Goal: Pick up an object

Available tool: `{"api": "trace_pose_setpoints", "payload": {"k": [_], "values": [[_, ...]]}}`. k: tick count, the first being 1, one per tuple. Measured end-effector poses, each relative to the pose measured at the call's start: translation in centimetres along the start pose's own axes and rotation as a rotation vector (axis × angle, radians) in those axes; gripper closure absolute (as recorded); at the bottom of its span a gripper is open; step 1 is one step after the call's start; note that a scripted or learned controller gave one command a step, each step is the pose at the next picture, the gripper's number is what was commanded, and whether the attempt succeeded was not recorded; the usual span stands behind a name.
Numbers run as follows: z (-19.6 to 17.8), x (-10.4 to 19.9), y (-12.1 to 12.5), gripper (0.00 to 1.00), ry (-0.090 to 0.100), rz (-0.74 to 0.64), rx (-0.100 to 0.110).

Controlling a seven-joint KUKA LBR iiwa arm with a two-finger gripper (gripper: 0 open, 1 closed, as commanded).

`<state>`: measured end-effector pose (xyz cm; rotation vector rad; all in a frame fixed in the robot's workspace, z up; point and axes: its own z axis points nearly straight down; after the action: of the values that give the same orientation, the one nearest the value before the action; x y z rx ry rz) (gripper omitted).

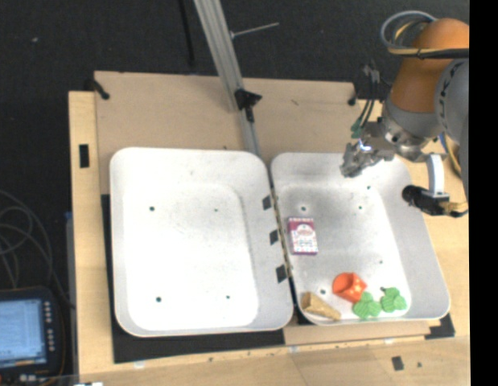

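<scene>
The right bin (393,215) holds several small objects. A purple and white card-like box (302,236) lies near its left wall. An orange-red piece (348,285) sits near the front, with a green leafy piece (380,303) to its right and a tan wedge (320,305) to its left at the front rim. My gripper (355,161) hangs over the back of the right bin, well away from all of these objects, with nothing seen in it.
The left bin (192,232) lies beside the right one, joined by black clips (274,236). A slanted metal pole (224,55) rises from behind the bins. A monitor (19,328) stands at the lower left off the bench.
</scene>
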<state>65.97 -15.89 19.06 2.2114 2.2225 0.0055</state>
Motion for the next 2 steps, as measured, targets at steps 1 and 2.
{"api": "trace_pose_setpoints", "payload": {"k": [1,2], "values": [[-5.6,-0.9,0.7,1.00,-0.001,-0.002,-0.002],[-6.6,-1.0,0.8,1.00,0.000,-0.005,0.004]]}}
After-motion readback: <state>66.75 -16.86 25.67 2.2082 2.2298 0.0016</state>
